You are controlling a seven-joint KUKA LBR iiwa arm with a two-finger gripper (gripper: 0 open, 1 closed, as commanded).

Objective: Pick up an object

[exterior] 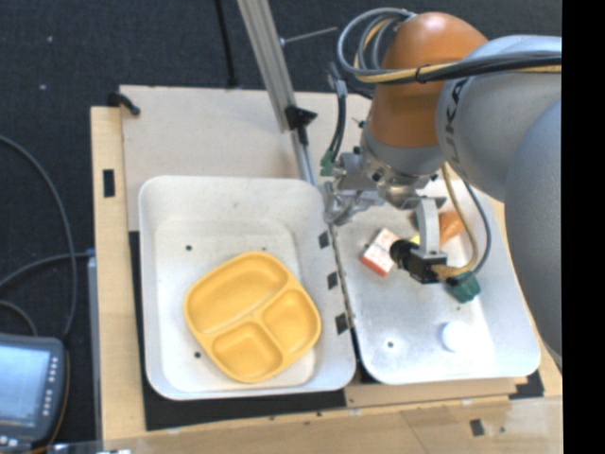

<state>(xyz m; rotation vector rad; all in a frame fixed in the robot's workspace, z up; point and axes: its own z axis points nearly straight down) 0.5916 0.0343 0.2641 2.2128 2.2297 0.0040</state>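
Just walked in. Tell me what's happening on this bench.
A grey robot arm reaches in from the right to pick up an object. Its pincer sits at the left edge of the right bin, close to where the two bins meet. I cannot tell that it has anything yet. A small red-and-white box and a white round cap lie loose in that bin. The left bin holds a yellow divided plate, untouched.

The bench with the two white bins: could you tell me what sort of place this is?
Probably a robotics lab: a robot arm over the right bin, an aluminium mast behind the left bin, loose cables on the dark floor.
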